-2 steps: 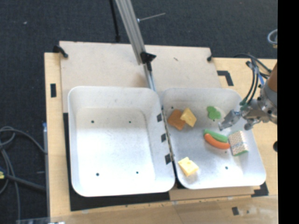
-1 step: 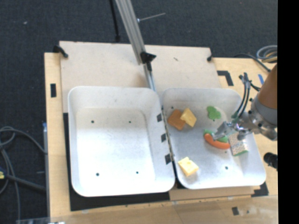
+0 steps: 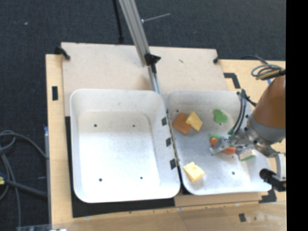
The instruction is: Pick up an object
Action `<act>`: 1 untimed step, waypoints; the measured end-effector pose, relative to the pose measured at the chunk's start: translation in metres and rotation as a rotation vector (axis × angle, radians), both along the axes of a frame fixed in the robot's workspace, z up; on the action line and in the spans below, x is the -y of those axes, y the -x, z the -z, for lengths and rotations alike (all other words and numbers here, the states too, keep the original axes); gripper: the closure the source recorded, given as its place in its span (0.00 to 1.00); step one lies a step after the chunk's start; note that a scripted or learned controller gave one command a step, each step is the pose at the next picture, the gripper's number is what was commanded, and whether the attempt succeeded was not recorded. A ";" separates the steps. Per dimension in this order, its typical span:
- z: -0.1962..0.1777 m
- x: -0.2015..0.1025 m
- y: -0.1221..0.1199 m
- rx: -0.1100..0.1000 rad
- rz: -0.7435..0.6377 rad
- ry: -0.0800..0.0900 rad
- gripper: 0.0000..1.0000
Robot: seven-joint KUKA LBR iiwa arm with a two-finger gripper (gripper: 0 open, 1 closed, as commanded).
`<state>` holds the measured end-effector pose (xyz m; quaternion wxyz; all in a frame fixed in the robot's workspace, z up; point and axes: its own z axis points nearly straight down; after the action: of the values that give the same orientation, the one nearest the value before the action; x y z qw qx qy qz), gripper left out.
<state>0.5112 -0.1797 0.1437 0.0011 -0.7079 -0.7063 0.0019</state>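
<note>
— What is the gripper (image 3: 222,147) sitting over right now?

— It is hovering low over the right bin (image 3: 202,100), toward that bin's right edge, with a small orange piece (image 3: 213,140) lying just beside its tip and something reddish (image 3: 230,150) showing right under the metal parts. I cannot tell whether the fingers are apart or together, and I cannot tell whether anything is sitting between them.

— And the other things?

— A green piece (image 3: 220,115) is lying nearer the bin's far edge. An orange-brown block (image 3: 181,123) and a yellow block (image 3: 195,121) are touching each other close to the bin's left wall. Another yellow block (image 3: 194,172) is resting near the bin's front left corner.

— The arm?

— The arm (image 3: 269,114) is leaning in over the bin's right rim, its orange band showing. The left bin (image 3: 82,105) is sitting alongside on the bench (image 3: 192,54), and a metal post (image 3: 134,23) is slanting up from between the bins' far corners.
</note>
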 end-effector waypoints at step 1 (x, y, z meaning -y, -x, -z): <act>-0.015 0.000 -0.004 0.012 0.004 -0.001 1.00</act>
<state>0.5149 -0.1793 0.1583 -0.0027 -0.7094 -0.7048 -0.0029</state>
